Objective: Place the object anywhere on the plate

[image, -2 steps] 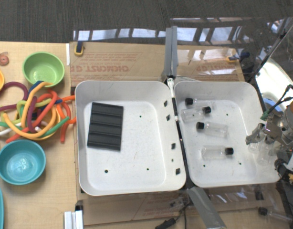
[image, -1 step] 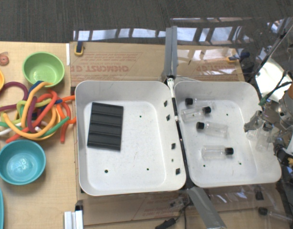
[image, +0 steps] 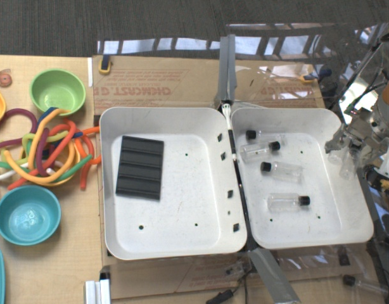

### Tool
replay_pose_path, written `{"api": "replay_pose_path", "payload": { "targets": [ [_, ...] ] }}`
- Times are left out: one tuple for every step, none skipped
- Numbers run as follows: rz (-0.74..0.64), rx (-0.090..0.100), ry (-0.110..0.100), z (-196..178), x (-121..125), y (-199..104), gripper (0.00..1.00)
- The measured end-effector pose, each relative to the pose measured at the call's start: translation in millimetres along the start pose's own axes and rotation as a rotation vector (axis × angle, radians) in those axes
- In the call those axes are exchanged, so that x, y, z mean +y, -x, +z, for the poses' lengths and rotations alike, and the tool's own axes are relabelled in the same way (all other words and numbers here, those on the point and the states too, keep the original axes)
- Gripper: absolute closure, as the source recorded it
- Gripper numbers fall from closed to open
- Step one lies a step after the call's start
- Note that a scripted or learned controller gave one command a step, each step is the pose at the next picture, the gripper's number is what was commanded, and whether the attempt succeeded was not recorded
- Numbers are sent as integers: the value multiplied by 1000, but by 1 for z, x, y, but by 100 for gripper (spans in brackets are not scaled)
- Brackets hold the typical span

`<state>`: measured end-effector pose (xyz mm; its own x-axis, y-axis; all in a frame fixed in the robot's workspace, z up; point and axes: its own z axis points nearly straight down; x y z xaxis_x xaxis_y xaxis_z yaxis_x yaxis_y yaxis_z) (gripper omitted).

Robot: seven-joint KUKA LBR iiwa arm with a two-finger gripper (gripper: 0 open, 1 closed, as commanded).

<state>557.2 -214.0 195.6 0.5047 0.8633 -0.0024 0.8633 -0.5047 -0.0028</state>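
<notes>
Hovering at the right bin's far edge, the gripper (image: 341,145), its grasp impossible to judge, is risking fumbling the clear black-capped vials (image: 288,202) lying just left, away from the black ribbed rectangular plate (image: 140,167).

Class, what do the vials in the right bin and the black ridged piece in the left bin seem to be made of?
Vials: clear glass or plastic, glossy; the white bin shows through them, and the caps look like black plastic. Black ridged piece: matte, probably rubber or foam, with no shine along its ridges.
</notes>
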Motion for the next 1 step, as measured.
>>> {"api": "replay_pose_path", "payload": {
  "targets": [
    [207, 0, -2, -10, -139, -78, 100]
  ]
}}
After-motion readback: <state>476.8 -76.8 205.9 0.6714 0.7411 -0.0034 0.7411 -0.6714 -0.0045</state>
